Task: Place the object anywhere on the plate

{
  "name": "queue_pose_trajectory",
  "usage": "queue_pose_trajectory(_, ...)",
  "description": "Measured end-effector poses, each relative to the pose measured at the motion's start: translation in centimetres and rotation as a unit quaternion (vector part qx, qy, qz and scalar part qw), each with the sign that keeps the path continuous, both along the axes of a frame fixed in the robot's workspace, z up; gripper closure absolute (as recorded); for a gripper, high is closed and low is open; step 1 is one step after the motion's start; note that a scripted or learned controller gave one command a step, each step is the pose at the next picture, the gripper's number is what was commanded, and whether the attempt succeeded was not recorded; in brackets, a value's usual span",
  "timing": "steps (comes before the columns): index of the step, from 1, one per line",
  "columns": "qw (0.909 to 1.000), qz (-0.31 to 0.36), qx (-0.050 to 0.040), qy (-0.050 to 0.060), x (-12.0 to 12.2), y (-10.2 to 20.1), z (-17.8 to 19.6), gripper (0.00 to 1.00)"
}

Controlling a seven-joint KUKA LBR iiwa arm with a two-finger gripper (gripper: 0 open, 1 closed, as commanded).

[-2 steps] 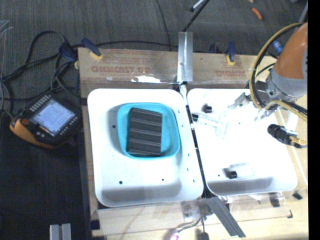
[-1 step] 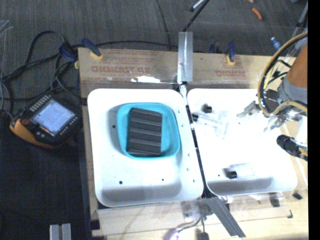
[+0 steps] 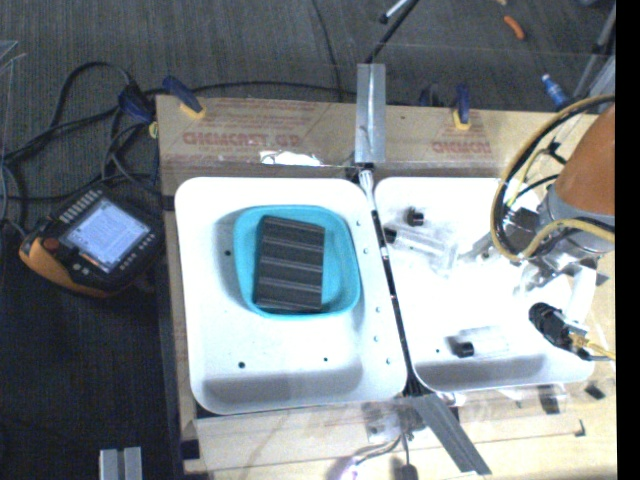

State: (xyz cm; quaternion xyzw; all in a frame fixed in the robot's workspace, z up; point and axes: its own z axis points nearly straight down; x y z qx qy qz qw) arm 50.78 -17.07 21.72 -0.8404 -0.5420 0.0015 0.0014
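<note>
Object: dark grey ribbed rectangular block (image 3: 291,262) lying flat on light blue squarish plate (image 3: 345,268) in left shallow white bin (image 3: 210,318) | claw (image 3: 560,288) over right white bin (image 3: 480,368), well apart from block | claw state: cannot tell | counter (image 3: 300,128) wooden

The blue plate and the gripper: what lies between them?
In the camera view, between the blue plate and the gripper lie the bins' adjoining rims and a clear plastic object on the right bin's white floor.
</note>
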Motion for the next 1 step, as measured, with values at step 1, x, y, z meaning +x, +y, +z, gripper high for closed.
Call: queue_pose_trajectory(1, 0.9866, -0.163, -0.0009, 0.001, -2.53, -0.15, -8.14, 0.0)
